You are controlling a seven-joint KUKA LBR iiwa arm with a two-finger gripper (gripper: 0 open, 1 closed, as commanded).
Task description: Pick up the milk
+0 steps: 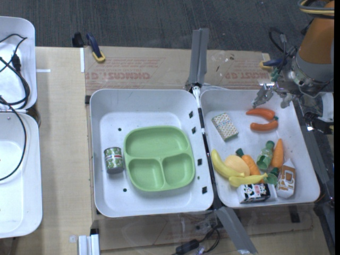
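The milk is the small cow-patterned carton lying on its side at the near edge of the right bin, and it is badly crowded: a yellow banana curves just above and partly over its top left, a white and orange carton sits touching or just beside it on the right, and a green bottle and carrots lie close above. The hand hangs at the far rim of that bin, near two red sausages and well apart from the milk, with its slim fingers pointing down to the left; they seem slightly apart with nothing between them, though at this size that is a judgement. To do the reach well, the arm should cross the bin high enough to pass over the produce, then come down straight over the carton's middle. The fingers probably need to be turned so they close across the carton's narrower span, landing in whatever gaps exist on its near and far sides, not on the banana or the neighbouring carton. The main risk is pinching the banana along with it, or nudging the milk against the bin wall. The left bin holds a green divided plate and a small can, which play no part.
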